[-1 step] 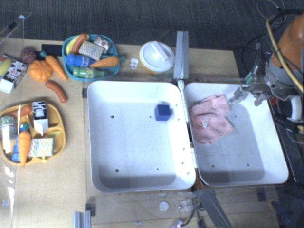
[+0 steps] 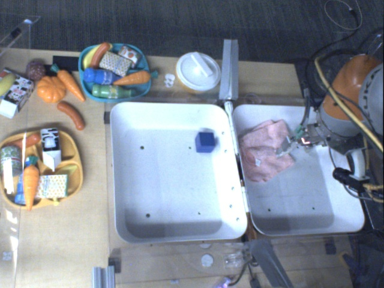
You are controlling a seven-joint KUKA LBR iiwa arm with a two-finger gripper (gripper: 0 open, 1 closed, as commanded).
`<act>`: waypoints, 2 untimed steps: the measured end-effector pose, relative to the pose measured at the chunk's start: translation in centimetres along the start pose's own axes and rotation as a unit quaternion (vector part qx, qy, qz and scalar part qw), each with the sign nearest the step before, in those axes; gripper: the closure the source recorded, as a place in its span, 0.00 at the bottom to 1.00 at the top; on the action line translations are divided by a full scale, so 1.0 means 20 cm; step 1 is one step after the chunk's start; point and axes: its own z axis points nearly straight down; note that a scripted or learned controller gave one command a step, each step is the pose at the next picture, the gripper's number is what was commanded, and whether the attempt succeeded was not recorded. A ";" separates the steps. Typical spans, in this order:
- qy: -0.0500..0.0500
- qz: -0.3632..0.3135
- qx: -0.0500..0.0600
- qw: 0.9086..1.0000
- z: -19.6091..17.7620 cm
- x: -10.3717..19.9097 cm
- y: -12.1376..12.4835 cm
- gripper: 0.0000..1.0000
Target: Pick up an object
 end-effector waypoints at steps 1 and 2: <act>-0.002 -0.082 -0.003 0.997 0.03 0.13 -0.07 0.00; -0.002 -0.124 -0.004 0.992 0.03 0.38 -0.11 0.00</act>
